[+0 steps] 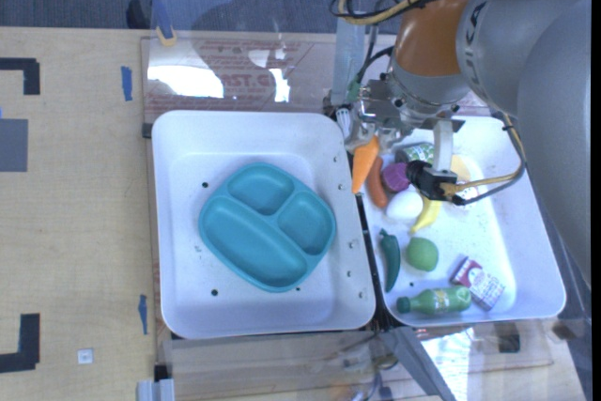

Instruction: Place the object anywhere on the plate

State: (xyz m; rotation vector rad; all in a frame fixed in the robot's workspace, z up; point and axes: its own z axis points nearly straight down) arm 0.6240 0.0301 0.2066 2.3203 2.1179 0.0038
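Note:
A teal divided plate lies in the left bin. My gripper hangs over the divider between the two bins, at the back. It is shut on an orange carrot, which hangs point-down from the fingers and overlaps the right bin's left rim. The carrot is to the right of the plate and apart from it.
The right bin holds a second orange piece, a purple item, a white egg, a banana, a green chili, a lime, a green bottle and a small carton. The arm's cables trail over this bin.

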